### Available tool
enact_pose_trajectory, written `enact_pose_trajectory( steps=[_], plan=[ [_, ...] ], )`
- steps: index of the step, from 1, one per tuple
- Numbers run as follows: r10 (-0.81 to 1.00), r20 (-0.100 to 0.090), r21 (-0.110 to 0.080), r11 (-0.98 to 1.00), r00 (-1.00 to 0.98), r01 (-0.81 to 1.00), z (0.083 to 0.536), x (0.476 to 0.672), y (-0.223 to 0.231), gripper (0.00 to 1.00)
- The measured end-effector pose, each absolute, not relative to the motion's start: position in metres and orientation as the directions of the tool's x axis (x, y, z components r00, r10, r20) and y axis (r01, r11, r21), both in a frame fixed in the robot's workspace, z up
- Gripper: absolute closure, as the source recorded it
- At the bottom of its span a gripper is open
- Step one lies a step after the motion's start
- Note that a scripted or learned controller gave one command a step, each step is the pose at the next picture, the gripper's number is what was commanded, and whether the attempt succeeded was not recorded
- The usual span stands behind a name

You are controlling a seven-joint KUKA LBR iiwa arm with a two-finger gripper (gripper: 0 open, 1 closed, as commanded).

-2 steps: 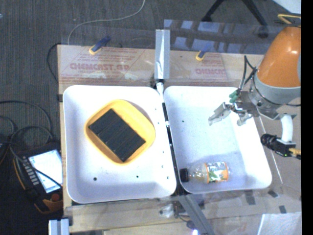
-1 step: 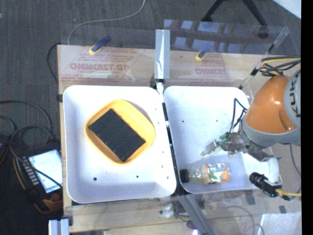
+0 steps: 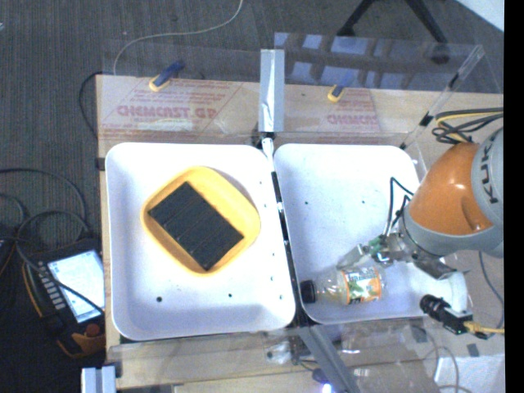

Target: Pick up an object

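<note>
A: How many bins, and what is in each?

B: Two white bins side by side. The left bin (image 3: 123,301) carries one thing: a yellow dish (image 3: 246,211) with a dark ribbed rectangular pad (image 3: 196,224) lying in it, near the bin's middle. The right bin (image 3: 344,170) also carries one thing: a clear plastic bottle (image 3: 348,285) with an orange and green label and a dark cap, lying on its side along the front edge, cap toward the front left corner.

A: And the arm?

B: One arm (image 3: 454,199), orange band showing, over the right bin's right edge. Its gripper (image 3: 385,250) hangs just above the bottle's upper end, very near it. Whether the gripper has closed on the bottle or stands released, I cannot tell.
</note>
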State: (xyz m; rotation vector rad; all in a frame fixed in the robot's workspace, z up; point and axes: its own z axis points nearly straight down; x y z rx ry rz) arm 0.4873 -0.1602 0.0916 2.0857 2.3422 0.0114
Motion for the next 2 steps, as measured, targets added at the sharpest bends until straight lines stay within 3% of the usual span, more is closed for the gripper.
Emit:
enact_pose_trajectory(
  steps=[1, 2],
  plan=[
    [0.993, 0.000, 0.016, 0.115, -0.115, 0.993, 0.1025, 0.4901, -0.1594, 1.00],
    [0.993, 0.001, 0.016, 0.116, -0.116, 0.993, 0.1024, 0.4900, -0.1593, 0.00]
  ],
)
